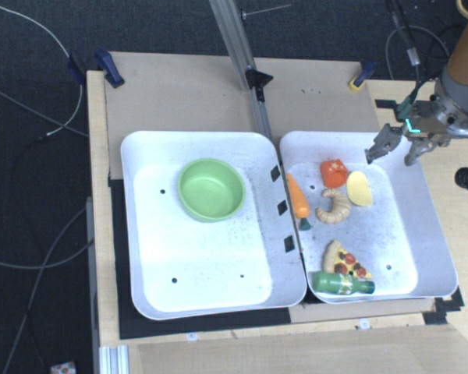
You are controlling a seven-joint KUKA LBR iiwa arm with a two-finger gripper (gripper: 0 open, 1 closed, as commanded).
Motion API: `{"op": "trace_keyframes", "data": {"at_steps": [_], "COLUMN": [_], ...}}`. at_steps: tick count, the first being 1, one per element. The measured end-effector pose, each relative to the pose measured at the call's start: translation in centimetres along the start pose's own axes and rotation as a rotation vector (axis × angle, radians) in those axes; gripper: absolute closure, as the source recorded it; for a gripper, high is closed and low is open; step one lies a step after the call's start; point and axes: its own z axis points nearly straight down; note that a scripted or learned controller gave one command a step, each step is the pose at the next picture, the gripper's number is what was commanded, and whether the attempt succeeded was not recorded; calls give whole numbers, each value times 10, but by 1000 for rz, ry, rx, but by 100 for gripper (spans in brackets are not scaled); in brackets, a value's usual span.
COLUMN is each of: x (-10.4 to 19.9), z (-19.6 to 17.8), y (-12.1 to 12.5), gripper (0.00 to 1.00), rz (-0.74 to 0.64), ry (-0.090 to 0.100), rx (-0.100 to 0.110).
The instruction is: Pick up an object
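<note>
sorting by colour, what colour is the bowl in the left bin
Light green bowl, clear in the camera view.

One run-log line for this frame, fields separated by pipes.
pincer: open, above right bin far edge, holding nothing | right bin: carrot, croissant, lemon | left bin: green bowl

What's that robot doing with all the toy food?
The robot's gripper hangs above the far right corner of the right bin, fingers spread, holding nothing. Below it lie a red toy, a yellow one, a croissant, a carrot, a pizza slice and a green bottle. A green bowl sits in the left bin.
</note>
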Motion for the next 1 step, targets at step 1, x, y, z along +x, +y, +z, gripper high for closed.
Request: {"op": "trace_keyframes", "data": {"at_steps": [1], "x": [0], "z": [-3], "y": [1], "gripper": [0], "rz": [0], "ry": [-1], "rx": [-6]}}
